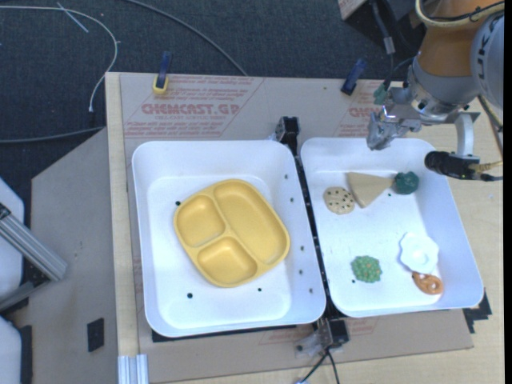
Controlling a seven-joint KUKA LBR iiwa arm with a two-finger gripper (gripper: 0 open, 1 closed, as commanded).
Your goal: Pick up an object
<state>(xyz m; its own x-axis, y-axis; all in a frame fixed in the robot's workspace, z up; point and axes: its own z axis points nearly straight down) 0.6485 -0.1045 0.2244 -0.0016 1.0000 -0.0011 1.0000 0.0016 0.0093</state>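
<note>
The right bin (456, 214) holds a chocolate-chip cookie (339, 200), a tan wedge of bread or cheese (370, 187), a dark green lump (406, 182), a light green broccoli piece (367, 269), a fried egg (419, 251) and an orange pretzel (428, 283). My gripper (378, 139) hangs above the far edge of the right bin, just beyond the tan wedge, with nothing seen between its fingers. The arm's orange band (460, 18) is at the top right.
The left bin (152, 238) carries a yellow three-compartment plate (232, 232). Blue clamps (164, 66) (352, 78) hold the cardboard base at the far edge. A black clip (286, 128) sits between the bins. Cables run across the dark floor at top left.
</note>
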